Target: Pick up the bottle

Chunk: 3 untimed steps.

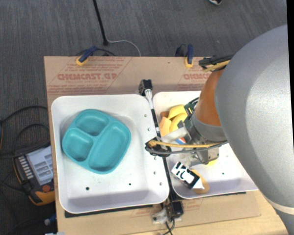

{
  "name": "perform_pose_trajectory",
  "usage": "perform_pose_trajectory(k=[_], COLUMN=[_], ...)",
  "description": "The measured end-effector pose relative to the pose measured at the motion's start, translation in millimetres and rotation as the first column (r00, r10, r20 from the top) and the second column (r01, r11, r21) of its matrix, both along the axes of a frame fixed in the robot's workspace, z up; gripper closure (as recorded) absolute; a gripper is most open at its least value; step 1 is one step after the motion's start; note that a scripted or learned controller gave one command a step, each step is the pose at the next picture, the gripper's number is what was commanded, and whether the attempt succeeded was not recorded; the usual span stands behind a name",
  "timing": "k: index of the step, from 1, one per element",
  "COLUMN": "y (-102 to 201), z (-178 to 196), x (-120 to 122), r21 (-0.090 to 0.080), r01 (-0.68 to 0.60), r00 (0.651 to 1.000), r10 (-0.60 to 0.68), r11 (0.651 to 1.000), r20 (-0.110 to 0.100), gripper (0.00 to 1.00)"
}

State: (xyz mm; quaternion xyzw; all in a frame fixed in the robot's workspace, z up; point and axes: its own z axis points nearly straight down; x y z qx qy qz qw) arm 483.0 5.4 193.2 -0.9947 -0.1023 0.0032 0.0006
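Bottle (188,176) is lying on its side in the right bin's (229,186) near left corner, white with black markings and an orange end. Its long axis is running diagonally, orange end pointing toward the near right. The arm is reaching down just above it; whether the gripper (202,155) is clamped or loose, I cannot tell.

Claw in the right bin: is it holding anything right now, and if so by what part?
Cannot be told. The arm covers the claw over the right bin, and the bottle cannot be made out among the yellow items there.
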Motion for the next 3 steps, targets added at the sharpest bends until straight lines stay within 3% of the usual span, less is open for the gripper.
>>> perform_pose_trajectory(k=[1, 2, 3], y=[-0.1, -0.2, -0.4], z=[0.0, 9.2, 9.2], x=[-0.1, -0.2, -0.2], r21=[-0.001, 0.000, -0.001], r01=[0.000, -0.002, -0.002], r00=[1.000, 1.000, 1.000], r10=[0.000, 0.002, 0.002], r11=[1.000, 1.000, 1.000], r20=[0.000, -0.003, -0.003], gripper=[0.00, 1.00, 0.00])
